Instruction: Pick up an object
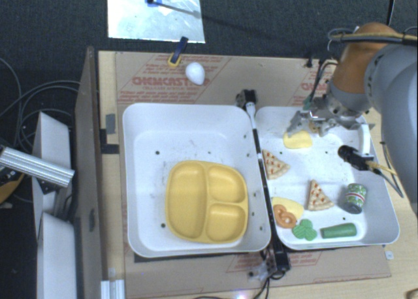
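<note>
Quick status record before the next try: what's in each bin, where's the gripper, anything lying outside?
left bin: yellow divided tray
right bin: yellow slab; pizza slice; second pizza slice; pretzel; green leafy piece; green pickle; small can
gripper: over the right bin's far end, just beside the yellow slab
outside bins: white egg

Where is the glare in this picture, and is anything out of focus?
In the camera view, glare is strongest on the shiny sheet at the top; the white bins are bright but keep detail; the grey arm at the right looks slightly soft, while the yellow tray stays sharp.
</note>
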You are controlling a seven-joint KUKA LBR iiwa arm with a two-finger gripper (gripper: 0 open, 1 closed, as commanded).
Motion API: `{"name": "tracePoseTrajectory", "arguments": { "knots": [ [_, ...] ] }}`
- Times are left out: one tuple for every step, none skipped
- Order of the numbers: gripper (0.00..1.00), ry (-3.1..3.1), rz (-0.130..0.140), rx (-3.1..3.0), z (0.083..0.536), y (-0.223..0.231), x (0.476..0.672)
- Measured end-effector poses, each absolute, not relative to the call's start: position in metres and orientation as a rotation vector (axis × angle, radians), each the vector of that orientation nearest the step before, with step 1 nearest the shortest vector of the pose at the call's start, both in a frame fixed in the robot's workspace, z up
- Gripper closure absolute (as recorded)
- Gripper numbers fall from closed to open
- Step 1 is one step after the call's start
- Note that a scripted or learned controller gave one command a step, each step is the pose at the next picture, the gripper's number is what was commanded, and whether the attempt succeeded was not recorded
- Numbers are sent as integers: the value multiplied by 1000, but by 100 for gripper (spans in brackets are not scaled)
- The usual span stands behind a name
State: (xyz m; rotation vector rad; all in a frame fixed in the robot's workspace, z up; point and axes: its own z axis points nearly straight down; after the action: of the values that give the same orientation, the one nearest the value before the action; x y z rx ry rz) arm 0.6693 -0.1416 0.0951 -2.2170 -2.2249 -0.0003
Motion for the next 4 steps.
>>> {"name": "tracePoseTrajectory", "arguments": {
  "knots": [
    [100, -2230, -2, -2218, 106, -142, 670],
    [0, -2231, -1, -2216, 106, -142, 670],
    [0, -2229, -5, -2220, 86, -140, 670],
    [100, -2233, -6, -2218, 98, -140, 671]
  ]
}}
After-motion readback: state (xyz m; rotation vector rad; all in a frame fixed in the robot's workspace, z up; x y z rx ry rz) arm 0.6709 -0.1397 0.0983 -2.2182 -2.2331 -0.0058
